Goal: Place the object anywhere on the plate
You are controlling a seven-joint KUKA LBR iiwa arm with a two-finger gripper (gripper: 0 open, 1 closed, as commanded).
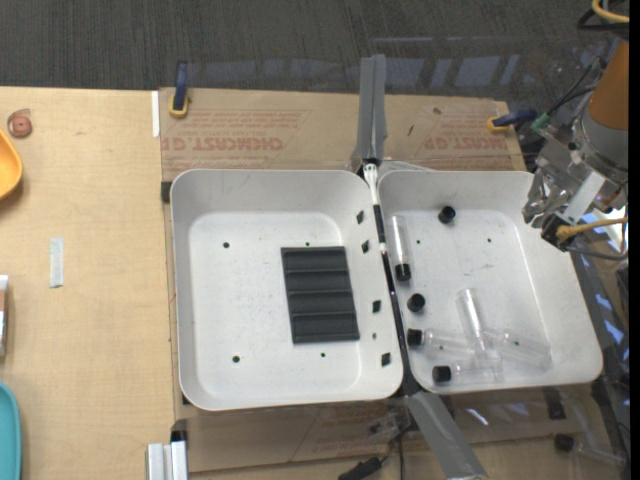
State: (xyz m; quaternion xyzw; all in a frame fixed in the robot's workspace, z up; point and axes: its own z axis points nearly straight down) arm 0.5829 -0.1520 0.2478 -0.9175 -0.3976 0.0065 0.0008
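Nearest in the right bin (pixel 560 308), several clear plastic tubes with black caps lie in a loose cluster by the near wall: one long tube (pixel 480 345) lies left to right with its black cap toward the divider, a shorter tube (pixel 470 313) slants across it, and another tube (pixel 470 372) with a black cap at its left end rests just beside the near rim. Slightly farther, a loose black cap (pixel 416 303) sits near the divider, and beyond it a fourth tube (pixel 399 247) lies along the left wall of that bin, its black cap toward the near side. Farther still, a second loose black cap (pixel 446 213) rests alone on the bin floor.

In the left bin (pixel 200 268), a black ribbed plate (pixel 320 294) lies flat near the middle, well apart from all the tubes; nothing rests on it.

At the far right, the hand (pixel 553 211) hangs over the far right rim of the right bin, below the arm's orange band. Wires and metal parts crowd it, so I cannot tell whether it is wide or narrow, and no tube is seen in it.

Cardboard (pixel 250 133) lies under the bins on the table (pixel 90 268).
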